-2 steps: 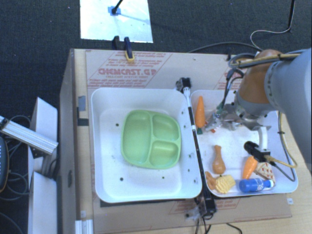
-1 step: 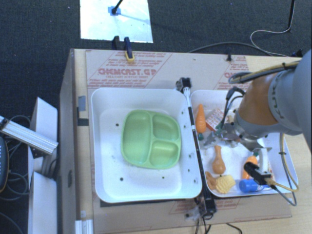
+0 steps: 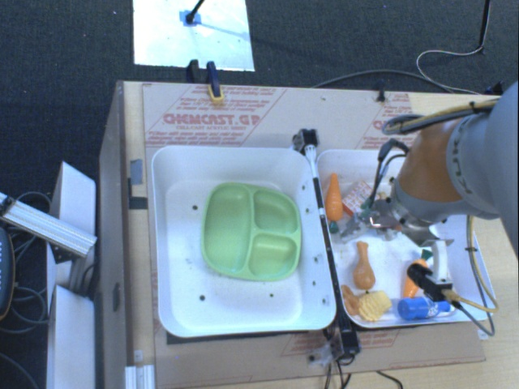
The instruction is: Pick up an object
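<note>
gripper (image 3: pixel 363 220): low in the right bin (image 3: pixel 474 241), near its upper-middle, on the grey arm (image 3: pixel 478 164) with the orange band, which comes in from the right.
jaws: hidden under the wrist hardware, can't tell if apart or together. Nothing seen clamped.
task objects: all loose in the right bin, none lifted.
nearest: pink-and-white packet (image 3: pixel 355 194) just above-left of the gripper; print on it too small to read.
carrot (image 3: pixel 333 197): orange, lies lengthwise along the bin's left wall, just beside the packet.
drumstick (image 3: pixel 364 267): tan-orange, below the gripper, apart from it.
front row: tan piece (image 3: pixel 350 297) touching the yellow ridged wafer (image 3: pixel 374 305); blue cylinder (image 3: pixel 414 308) on its side just right of the wafer.
orange piece (image 3: pixel 413 280): above the blue cylinder, partly covered by robot hardware.
in the way: the arm's bulk covers the right bin's upper-right part.
left bin (image 3: pixel 178 298): holds a green divided plate (image 3: pixel 251 232), three compartments, roughly centred.
tabletop (image 3: pixel 268 108): pale film with red print, reads "CHEMCAST" then "G.P"; smaller lines unreadable. Same print repeats, partly cut off, at the top right.
clamp (image 3: pixel 213 82): blue with a yellow tip, on the tabletop's far edge.
floor (image 3: pixel 65 55): dark carpet, with a pale square sheet (image 3: pixel 195 31) beyond the tabletop.
left side: aluminium rail (image 3: pixel 45 221), slanted, off the tabletop.
</note>
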Motion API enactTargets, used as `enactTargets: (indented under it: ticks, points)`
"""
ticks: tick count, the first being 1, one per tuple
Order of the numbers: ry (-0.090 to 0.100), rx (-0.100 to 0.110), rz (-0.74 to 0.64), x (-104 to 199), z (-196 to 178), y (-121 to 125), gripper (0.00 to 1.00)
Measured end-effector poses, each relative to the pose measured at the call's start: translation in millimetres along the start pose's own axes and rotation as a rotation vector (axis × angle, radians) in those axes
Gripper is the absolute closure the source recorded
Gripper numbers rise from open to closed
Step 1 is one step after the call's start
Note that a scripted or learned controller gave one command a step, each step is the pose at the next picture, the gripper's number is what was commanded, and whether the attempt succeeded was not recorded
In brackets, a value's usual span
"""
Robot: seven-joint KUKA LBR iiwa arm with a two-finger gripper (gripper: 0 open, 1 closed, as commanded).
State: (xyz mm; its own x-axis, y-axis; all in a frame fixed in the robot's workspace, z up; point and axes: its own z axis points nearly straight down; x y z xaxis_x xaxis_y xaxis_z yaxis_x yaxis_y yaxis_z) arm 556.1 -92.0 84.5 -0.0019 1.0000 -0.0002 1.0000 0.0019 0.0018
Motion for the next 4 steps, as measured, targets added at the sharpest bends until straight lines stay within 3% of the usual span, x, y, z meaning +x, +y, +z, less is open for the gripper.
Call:
enactTargets:
  ticks: [1, 2, 3, 4]
  points:
    - [0.0, -0.001, -0.002, 3.2, -0.1, 56.7, 0.0]
    - [0.0, 0.003, -0.005, 2.8, -9.6, 55.8, 1.0]
    - [0.001, -0.003, -0.003, 51.9, -110.2, 67.8, 1.0]
    - [0.0, -0.001, -0.003, 51.2, -109.1, 67.2, 0.0]
